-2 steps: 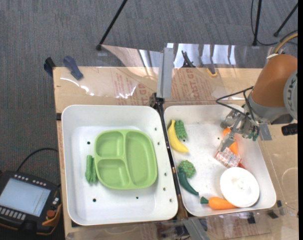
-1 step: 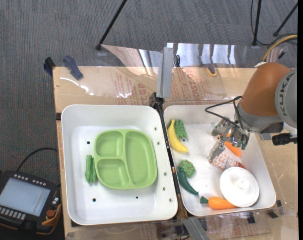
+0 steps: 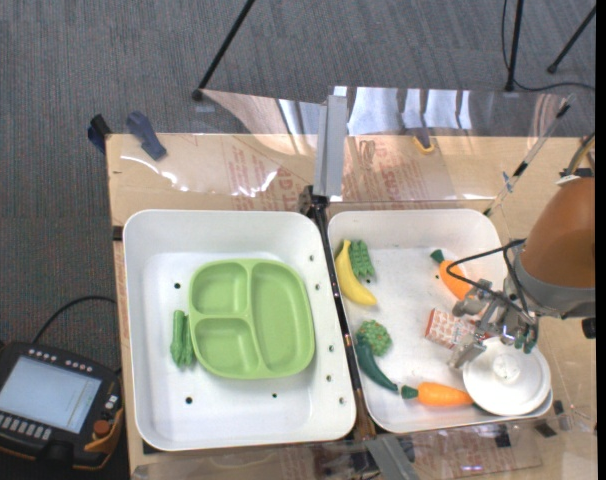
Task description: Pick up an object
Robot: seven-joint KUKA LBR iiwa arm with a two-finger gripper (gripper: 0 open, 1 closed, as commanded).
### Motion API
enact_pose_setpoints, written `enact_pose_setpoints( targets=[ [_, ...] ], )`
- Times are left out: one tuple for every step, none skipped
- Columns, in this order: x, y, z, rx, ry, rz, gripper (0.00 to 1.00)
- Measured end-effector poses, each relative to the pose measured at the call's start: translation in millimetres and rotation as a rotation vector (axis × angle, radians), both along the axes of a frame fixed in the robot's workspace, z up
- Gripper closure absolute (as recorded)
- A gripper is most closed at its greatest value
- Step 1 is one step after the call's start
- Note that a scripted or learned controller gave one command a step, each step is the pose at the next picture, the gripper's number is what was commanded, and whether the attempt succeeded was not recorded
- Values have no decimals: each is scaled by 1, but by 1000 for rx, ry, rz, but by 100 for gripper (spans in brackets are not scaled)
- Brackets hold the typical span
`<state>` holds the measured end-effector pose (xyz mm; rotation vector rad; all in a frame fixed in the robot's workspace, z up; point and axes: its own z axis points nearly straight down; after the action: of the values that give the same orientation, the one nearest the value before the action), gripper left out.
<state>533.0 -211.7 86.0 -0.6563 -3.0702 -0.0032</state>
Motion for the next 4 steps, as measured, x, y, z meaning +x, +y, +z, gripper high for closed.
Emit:
enact_pose_setpoints(
  targets=[
    [62, 91, 1, 3, -2, -11, 0],
    [-26, 3, 8, -3, -2, 42, 0],
    [28, 22, 0, 0, -1, -23, 0],
    [2, 23, 2, -2, -4, -62, 0]
  ],
)
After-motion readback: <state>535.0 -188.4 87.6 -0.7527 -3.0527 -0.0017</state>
